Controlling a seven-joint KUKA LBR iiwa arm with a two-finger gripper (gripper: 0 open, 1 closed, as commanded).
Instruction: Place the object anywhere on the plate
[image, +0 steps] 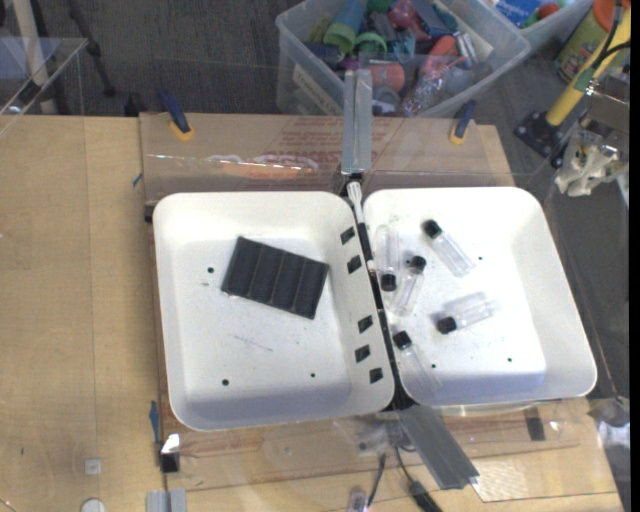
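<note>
A flat black plate (275, 277) with ridged strips lies slightly tilted in the upper middle of the left bin (260, 370). Several clear plastic vials with black caps lie scattered in the left half of the right bin (520, 350). One vial (446, 246) lies near the back, another (465, 312) lies nearer the middle, and a third (410, 282) rests close to the divider between the bins. Nothing rests on the plate.
A metal bar (356, 120) runs back from the seam between the bins. Behind it stands a clear tub of colourful toys (400, 45). Blue clamps (178, 122) hold the board at the back. Equipment with a yellow hose (580, 80) stands at the upper right.
</note>
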